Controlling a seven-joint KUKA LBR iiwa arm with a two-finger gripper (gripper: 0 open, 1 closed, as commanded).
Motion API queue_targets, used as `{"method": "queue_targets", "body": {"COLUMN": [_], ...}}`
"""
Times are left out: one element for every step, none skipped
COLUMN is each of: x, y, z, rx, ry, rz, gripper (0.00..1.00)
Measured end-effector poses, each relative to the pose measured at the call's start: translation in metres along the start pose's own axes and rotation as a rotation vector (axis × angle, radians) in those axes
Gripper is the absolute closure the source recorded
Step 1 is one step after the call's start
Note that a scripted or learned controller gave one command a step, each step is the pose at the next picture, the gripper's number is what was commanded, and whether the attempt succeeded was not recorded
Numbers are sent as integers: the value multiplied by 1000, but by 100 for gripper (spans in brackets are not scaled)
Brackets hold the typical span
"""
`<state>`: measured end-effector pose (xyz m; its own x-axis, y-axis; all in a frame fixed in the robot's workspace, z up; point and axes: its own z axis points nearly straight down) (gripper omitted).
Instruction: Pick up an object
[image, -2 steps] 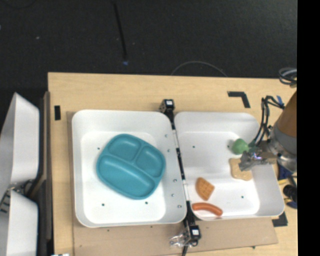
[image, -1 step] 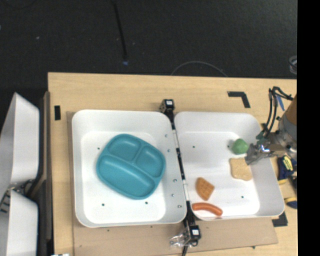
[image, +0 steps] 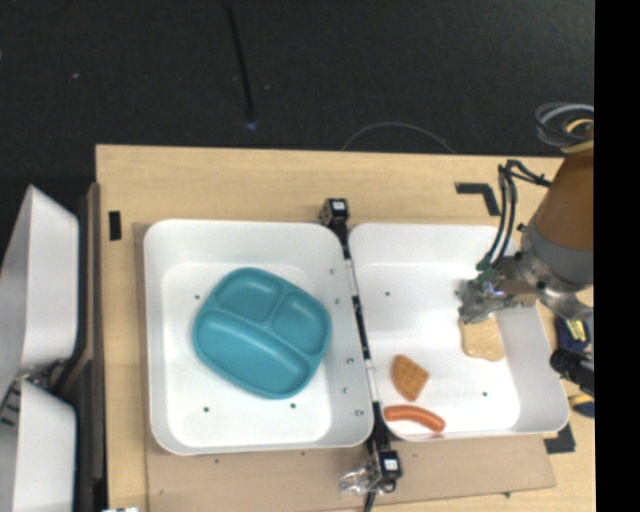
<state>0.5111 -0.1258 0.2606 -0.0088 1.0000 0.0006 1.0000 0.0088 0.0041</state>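
In the right bin lie a tan flat piece like a slice of bread, a small orange-brown waffle-like piece and a red-orange sausage near the front wall. My gripper reaches in from the right and hovers right over the tan slice's upper edge. Its fingertips are a dark blur against the slice. Whether it touches the slice I cannot tell.
The left bin holds a teal divided plate. A metal divider with black clamps runs between the bins. Cables and the orange wrist band stand over the right bin's far right corner. White boxes sit at the left edge.
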Motion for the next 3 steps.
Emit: {"method": "queue_targets", "body": {"x": [55,111,171], "y": [-6,-9,3], "z": [1,5,2], "rx": [3,3,3], "ry": [1,0,2], "rz": [1,2,-1], "gripper": [100,100,100]}}
